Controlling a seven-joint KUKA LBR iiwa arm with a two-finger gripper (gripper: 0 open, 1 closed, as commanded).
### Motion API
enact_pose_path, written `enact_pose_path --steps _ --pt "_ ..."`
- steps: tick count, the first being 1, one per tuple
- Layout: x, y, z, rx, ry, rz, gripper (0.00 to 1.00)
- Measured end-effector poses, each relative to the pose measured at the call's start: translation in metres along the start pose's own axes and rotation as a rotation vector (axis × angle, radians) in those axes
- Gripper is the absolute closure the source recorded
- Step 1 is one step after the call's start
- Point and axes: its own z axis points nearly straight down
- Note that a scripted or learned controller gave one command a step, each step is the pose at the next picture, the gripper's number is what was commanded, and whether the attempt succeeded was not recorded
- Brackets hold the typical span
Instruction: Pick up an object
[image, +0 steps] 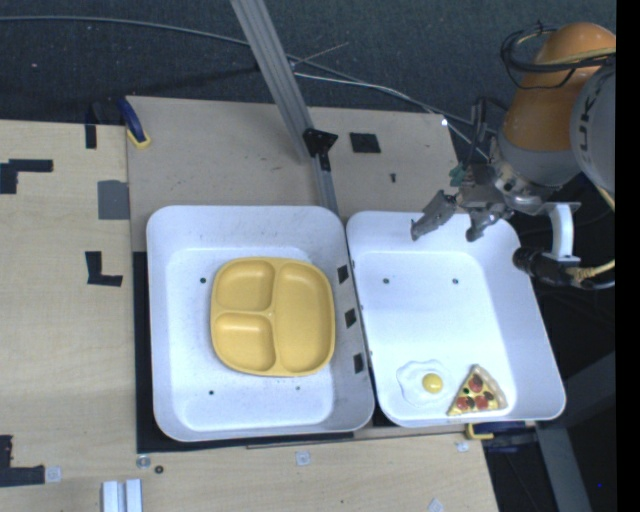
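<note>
A toy fried egg (421, 382) and a toy pizza slice (478, 391) lie side by side at the near edge of the right bin (440, 300). My gripper (450, 224) hangs over the far rim of that bin, well away from both toys. Its two dark fingers are spread apart and open, with nothing between them. The grey arm with its orange band (555, 75) comes in from the upper right.
The left bin (180, 300) holds a yellow three-compartment plate (272, 316). A slanted metal pole (285, 90) crosses the bench behind the bins. Cables trail near the wrist at right.
</note>
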Motion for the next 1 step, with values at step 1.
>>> enact_pose_path --steps 1 --pt "0.0072 0.0065 0.0517 0.004 -0.001 0.0 0.0"
